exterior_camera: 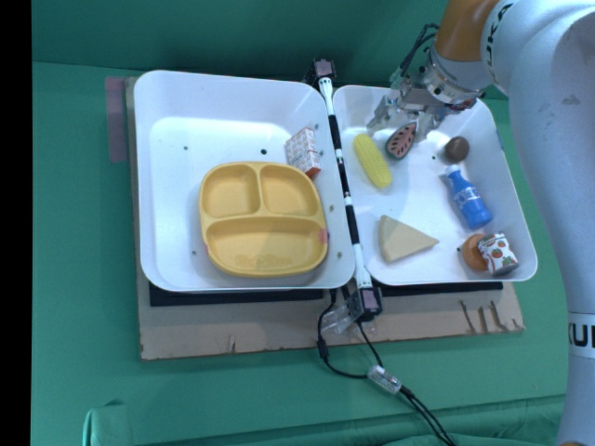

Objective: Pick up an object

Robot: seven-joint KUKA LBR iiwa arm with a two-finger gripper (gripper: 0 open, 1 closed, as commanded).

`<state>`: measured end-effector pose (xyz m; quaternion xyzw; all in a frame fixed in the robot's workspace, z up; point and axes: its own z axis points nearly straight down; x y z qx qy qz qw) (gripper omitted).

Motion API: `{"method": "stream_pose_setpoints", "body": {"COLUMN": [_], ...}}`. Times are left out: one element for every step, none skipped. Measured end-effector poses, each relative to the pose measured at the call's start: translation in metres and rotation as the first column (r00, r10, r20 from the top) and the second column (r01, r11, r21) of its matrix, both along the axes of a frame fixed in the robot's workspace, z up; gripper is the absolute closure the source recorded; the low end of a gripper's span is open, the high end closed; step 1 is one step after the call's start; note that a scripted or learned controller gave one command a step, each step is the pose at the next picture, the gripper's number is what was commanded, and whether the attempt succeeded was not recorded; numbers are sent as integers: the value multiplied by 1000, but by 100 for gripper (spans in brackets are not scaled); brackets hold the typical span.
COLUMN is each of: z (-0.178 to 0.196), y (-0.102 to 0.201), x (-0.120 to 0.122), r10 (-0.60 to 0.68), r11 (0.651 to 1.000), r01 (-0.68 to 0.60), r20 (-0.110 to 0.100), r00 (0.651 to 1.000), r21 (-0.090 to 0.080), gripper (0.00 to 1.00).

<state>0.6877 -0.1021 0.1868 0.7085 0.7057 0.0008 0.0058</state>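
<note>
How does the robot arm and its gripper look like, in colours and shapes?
The arm is thick, rounded and light grey, with an orange band just above the wrist. Dark lettering runs along the grey casing near that band and again low on the arm. Thin black cables loop beside the wrist. The gripper is a compact metallic grey unit with two fingers.
</note>
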Motion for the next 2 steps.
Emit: {"method": "stream_pose_setpoints", "body": {"z": [20, 234], "y": [-2, 33], "x": [4, -24], "r10": [-4, 0], "r11": [1000, 1000], "r01": [4, 0], "r20": [19, 7], "r00": [1000, 1000], "r21": [-6, 4], "gripper": [100, 100]}}
